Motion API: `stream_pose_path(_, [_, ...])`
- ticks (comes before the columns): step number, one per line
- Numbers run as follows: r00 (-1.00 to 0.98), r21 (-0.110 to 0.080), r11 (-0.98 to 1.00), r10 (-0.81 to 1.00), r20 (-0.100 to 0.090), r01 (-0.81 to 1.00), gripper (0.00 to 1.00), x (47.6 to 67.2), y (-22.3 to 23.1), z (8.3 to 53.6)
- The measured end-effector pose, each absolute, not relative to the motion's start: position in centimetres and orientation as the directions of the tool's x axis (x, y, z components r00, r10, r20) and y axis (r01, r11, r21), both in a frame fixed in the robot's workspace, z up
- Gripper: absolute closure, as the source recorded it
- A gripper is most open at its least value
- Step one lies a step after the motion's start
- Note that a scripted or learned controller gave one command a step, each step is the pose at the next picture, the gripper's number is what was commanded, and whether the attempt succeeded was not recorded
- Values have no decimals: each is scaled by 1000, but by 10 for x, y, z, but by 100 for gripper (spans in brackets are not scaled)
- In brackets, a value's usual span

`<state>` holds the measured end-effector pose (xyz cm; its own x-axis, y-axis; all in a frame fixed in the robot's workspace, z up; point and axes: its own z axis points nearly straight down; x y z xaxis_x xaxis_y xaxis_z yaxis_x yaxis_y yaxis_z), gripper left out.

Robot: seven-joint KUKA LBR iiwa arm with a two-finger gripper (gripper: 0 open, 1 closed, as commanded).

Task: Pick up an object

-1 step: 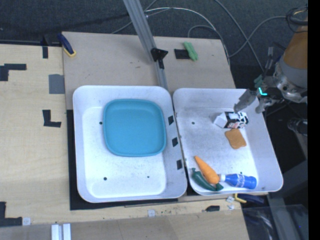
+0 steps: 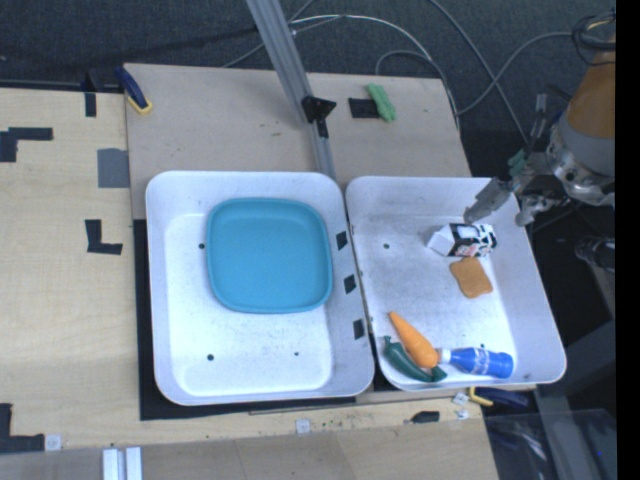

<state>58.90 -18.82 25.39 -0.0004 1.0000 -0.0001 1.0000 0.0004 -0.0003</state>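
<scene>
The pincer (image 2: 492, 200), grip state unclear, hangs just up-right of the black-and-white carton (image 2: 464, 239); the brown bread slice (image 2: 471, 277) lies below.

You are looking down on a pale wood bench (image 2: 60, 298) patched with black tape (image 2: 98, 238). Behind it the floor is dark grey carpet (image 2: 120, 18), with thin cables (image 2: 400, 18) looping across at far right. A grey metal pole (image 2: 285, 58) slants in from the far edge. A green clip (image 2: 381, 103) lies on the far board.
</scene>
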Motion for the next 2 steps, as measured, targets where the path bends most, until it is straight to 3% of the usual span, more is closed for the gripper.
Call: stream_pose_path(2, [-1, -4, 1, 1000, 1, 1000, 0, 584, -171, 158])
